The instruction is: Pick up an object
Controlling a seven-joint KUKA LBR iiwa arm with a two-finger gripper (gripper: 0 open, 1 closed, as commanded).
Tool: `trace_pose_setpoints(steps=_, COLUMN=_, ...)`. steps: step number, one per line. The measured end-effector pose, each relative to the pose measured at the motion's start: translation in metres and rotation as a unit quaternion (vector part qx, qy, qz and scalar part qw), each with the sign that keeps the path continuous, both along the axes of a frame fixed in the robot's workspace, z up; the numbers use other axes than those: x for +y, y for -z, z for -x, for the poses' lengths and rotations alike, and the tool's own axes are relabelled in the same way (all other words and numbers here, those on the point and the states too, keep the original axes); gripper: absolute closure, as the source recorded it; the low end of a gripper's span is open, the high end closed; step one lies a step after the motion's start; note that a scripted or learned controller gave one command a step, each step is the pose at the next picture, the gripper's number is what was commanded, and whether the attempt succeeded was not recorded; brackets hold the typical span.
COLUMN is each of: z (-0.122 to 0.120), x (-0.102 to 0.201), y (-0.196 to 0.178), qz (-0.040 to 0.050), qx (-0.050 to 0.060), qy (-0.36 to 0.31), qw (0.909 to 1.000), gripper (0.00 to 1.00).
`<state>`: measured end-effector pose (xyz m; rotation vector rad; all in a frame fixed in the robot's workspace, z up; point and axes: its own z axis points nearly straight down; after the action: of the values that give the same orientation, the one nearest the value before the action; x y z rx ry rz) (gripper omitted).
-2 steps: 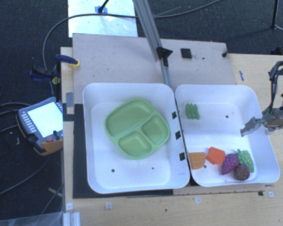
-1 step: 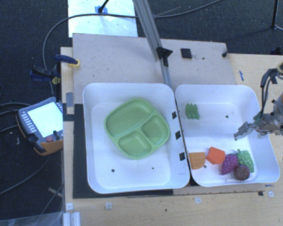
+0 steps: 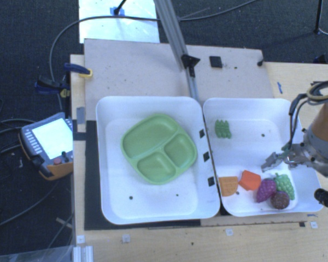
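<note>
Camera view: the arm's two-finger gripper (image 3: 277,161) hangs spread and holding nothing in the right white bin (image 3: 246,113), just above a purple plastic grape bunch (image 3: 266,189) — the nearest target. A clean pick means descending centred, clear of the orange block (image 3: 250,180) beside it.

A handheld control pendant (image 3: 48,146) with a lit screen lies on the dark floor at the frame's left. Above it, blue and yellow clamps (image 3: 71,75) grip the bench's left edge. A small black block (image 3: 216,62) sits on the brown board at upper centre.
</note>
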<state>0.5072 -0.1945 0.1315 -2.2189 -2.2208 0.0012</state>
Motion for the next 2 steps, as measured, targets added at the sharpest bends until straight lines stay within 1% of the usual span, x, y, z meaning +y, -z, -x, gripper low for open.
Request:
trace_pose_setpoints(steps=1, z=-0.002, x=-0.001, y=0.045, qz=0.0005, qx=-0.004, qy=0.0, qw=1.0, gripper=0.0)
trace_pose_setpoints(steps=2, z=-0.005, x=-0.001, y=0.032, qz=0.0023, qx=-0.008, qy=0.0, qw=1.0, gripper=1.0)
